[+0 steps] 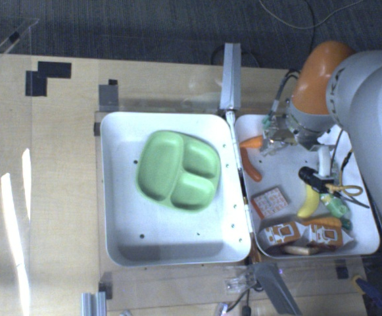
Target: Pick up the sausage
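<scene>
Packets sit nearest the camera, a few printed brown-and-white ones jammed along the near wall of the right bin. Further in are a banana, a small patterned card and some green bit I can't identify.

The sausage is further in than the card. It's reddish-orange and lies lengthwise right against the wall the two bins share. Across that wall from the sausage is the left bin, with a green plate in it.

Just past the sausage's far end is an orange lump. Could be a carrot, could be something else, and I can't say whether it touches the sausage or just sits beside it.

The end effector is right beside that lump, a little beyond the sausage and off toward the banana's side. I can't tell if it's spread or pressed together, too much metal and cable in the way. Nothing looks pinched in it as far as I can see.

My read is that this is the approach step and no grasp has happened yet. The next move needs it to slide toward the shared wall and back toward the camera until it's over the sausage's middle, turn so it closes across the short width, and then drop. The wall is tight, so clipping it or grabbing the lump instead seems like the real risk.

The arm is cut off at the edge and covers the bin's far corner.
</scene>
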Motion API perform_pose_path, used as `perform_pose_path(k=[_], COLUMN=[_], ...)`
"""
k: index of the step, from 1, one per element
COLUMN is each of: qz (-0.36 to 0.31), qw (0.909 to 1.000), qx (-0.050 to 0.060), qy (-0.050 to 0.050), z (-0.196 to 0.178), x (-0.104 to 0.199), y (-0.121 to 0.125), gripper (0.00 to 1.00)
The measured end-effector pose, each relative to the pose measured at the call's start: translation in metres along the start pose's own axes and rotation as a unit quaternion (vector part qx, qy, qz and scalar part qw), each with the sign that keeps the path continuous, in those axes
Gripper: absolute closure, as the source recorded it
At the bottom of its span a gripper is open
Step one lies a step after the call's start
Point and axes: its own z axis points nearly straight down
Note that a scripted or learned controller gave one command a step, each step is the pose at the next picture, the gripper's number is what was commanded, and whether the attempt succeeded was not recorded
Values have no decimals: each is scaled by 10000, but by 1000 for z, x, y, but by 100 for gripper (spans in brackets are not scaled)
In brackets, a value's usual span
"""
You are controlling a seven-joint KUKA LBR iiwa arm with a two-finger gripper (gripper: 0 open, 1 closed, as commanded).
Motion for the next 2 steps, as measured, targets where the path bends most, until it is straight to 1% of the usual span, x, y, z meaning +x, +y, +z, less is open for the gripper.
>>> perform_pose_path(k=[1, 2], qz=[-3, 581], qw=[10000, 9983], qx=[-10, 11], qy=[-2, 0], z=[0, 9], x=[0, -2], y=[0, -7], gripper=[0, 0])
